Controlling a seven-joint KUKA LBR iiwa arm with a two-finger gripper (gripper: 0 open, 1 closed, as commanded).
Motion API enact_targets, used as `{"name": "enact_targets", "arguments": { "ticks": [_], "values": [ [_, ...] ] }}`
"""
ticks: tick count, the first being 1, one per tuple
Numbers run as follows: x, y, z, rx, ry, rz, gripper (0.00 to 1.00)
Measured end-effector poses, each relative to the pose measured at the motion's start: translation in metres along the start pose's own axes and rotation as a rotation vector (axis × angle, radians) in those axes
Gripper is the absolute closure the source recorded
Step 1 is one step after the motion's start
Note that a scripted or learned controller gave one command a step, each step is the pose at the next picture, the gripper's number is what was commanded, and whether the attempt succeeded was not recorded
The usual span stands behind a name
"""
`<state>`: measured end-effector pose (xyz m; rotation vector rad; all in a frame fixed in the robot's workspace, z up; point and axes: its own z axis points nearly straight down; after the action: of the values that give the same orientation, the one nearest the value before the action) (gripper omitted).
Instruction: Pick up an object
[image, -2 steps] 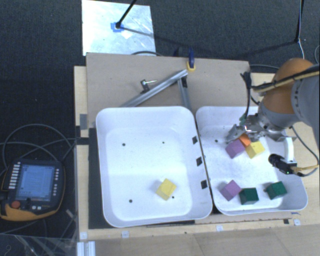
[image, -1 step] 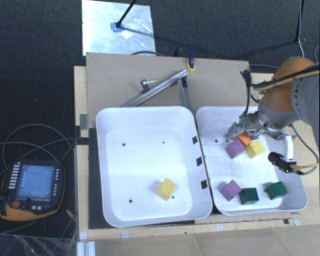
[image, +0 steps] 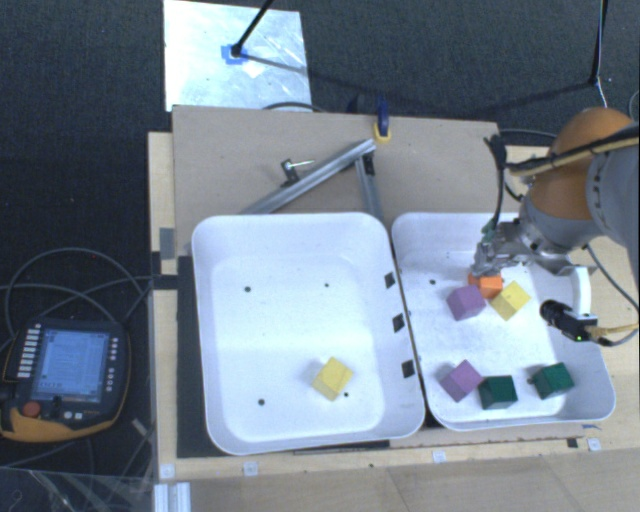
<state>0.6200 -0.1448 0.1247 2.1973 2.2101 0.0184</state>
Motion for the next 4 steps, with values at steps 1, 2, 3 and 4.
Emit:
{"name": "enact_targets", "arguments": {
  "ticks": [1,2,3,4],
  "values": [
    [0.001,-0.007,-0.052,0.020,0.008,0.002,1.00],
    [-0.001,-0.005,-0.118,0.017,0.007,0.001,1.00],
    [-0.001,-0.003,-0.127,0.022,0.008,0.001,1.00],
    [0.056,-0.011,-0.133,0.024,0.012,-0.005,1.00]
  ]
}}
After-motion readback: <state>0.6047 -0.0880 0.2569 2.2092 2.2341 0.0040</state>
